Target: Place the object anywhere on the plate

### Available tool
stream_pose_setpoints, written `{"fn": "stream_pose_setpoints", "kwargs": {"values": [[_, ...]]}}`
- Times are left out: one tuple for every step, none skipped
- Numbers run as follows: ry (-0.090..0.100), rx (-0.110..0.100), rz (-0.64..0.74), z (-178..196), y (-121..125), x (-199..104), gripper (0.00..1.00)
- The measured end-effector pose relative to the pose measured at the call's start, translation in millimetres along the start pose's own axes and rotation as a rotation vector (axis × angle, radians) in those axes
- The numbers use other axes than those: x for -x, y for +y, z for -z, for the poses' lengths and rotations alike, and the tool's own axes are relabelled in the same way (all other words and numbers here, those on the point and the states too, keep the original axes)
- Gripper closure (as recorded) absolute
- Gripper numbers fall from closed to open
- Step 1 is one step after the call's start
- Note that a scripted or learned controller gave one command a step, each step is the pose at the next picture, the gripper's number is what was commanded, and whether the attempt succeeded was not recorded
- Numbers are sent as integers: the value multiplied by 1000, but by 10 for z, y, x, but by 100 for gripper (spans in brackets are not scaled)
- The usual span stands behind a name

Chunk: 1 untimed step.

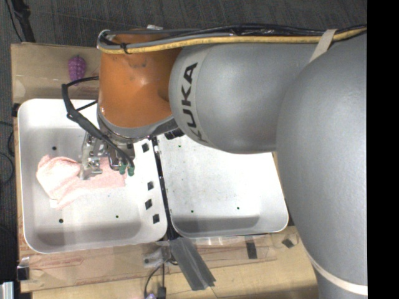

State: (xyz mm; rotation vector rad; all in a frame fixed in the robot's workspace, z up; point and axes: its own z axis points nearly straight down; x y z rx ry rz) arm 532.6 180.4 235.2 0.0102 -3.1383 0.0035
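Hand [103,161] hovers over crumpled pale pink cloth [62,178] in left bin [37,232].

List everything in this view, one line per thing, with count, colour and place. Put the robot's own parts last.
Bins: two, white, shallow, side by side on the bench; left bin, right bin.
Cloth: one, pink, crumpled, on the floor of the left bin, toward its left side.
Small object: one, purple, on the bench beyond the left bin's far corner; too small to identify.
Bench: one, light wood, under both bins.
Arm: one, grey with an orange band, reaching in from the right over the bins.
End effector: one, metal with dark cables, low over the left bin at the cloth's right edge.
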Motion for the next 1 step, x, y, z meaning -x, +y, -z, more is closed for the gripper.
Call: {"fn": "stream_pose_setpoints", "kwargs": {"values": [[-1,0,0,3,-1,1,0]]}}
